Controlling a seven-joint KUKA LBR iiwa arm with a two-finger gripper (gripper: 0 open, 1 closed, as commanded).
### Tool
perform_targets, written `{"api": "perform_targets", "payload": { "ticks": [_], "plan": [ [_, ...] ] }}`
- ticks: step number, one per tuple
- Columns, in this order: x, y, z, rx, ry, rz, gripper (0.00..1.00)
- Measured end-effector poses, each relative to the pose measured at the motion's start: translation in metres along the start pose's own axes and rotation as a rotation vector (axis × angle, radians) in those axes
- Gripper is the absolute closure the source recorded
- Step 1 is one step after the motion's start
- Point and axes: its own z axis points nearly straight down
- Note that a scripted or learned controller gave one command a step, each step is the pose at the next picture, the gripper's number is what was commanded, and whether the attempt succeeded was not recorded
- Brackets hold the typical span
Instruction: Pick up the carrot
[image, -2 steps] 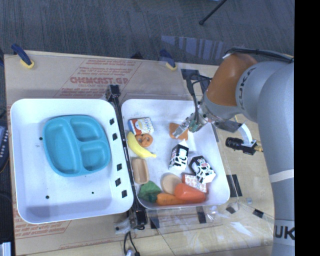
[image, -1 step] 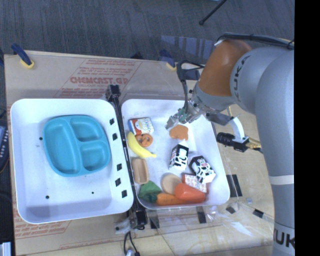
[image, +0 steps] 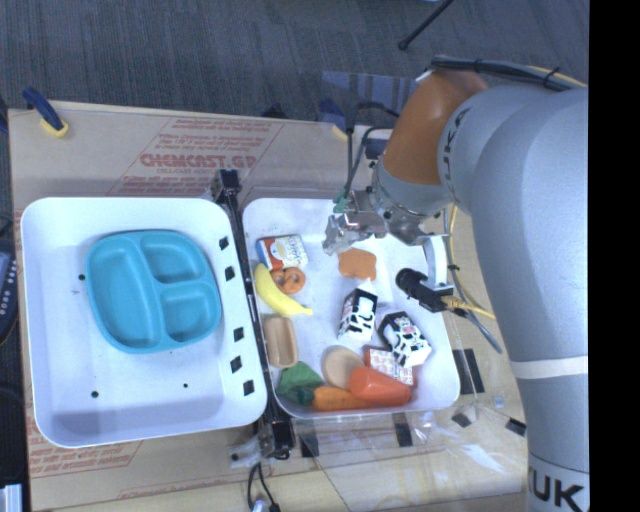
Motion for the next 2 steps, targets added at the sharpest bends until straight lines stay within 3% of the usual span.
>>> {"api": "perform_targets", "payload": {
  "ticks": [1, 2],
  "plan": [
    [0.0, 0.0, 0.0, 0.001, 0.0, 0.0, 0.0],
    [0.005, -0.032, 0.064, 0.009, 0.002, 0.002, 0.0]
  ]
}}
